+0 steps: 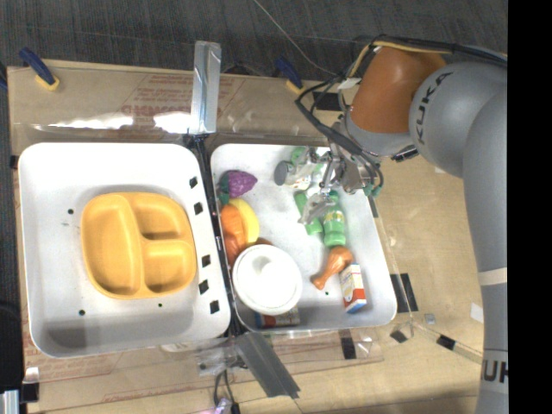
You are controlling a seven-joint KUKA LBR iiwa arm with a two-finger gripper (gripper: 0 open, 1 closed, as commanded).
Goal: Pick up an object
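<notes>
The right bin [379, 257] holds several toys: purple grapes [239, 182], an orange and yellow fruit [238, 222], a white bowl [267, 278], a brown drumstick [333, 266], a small red and white carton [353, 288] and green bottles [329, 223]. My gripper [321, 198] hangs low over the upper middle of this bin, its metal fingers right above the green bottles. Nothing shows clearly between the fingers.
The left bin [52, 317] carries a yellow divided tray [138, 242]. A metal bar [206, 84] stands at the back between the bins. The grey arm with its orange band [388, 89] comes in over the right bin's back right corner.
</notes>
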